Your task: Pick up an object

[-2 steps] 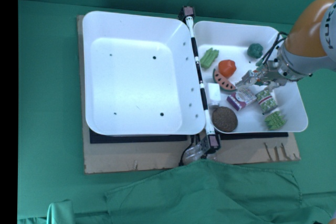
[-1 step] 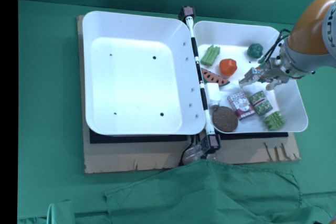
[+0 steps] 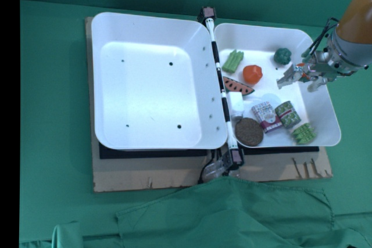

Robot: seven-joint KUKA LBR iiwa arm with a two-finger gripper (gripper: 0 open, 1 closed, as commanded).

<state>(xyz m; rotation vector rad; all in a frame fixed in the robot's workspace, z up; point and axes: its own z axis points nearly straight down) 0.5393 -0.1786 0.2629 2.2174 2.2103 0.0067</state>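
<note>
Toy food fills the right bin point(image 3: 325, 125): a dark green broccoli head point(image 3: 282, 56), an orange tomato point(image 3: 252, 74), a watermelon slice point(image 3: 238, 86), a small carton point(image 3: 266, 116), a green can point(image 3: 288, 114) and a brown cookie point(image 3: 249, 132), all lying loose and apart. The gripper point(image 3: 302, 75) hovers beside the broccoli, fingers spread and empty. Judging by this, the approach step is in hand; next comes centring over one piece and descending.

green bench point(image 3: 52, 96), cardboard sheet point(image 3: 116, 180), 2 white bins point(image 3: 151, 26)
</note>
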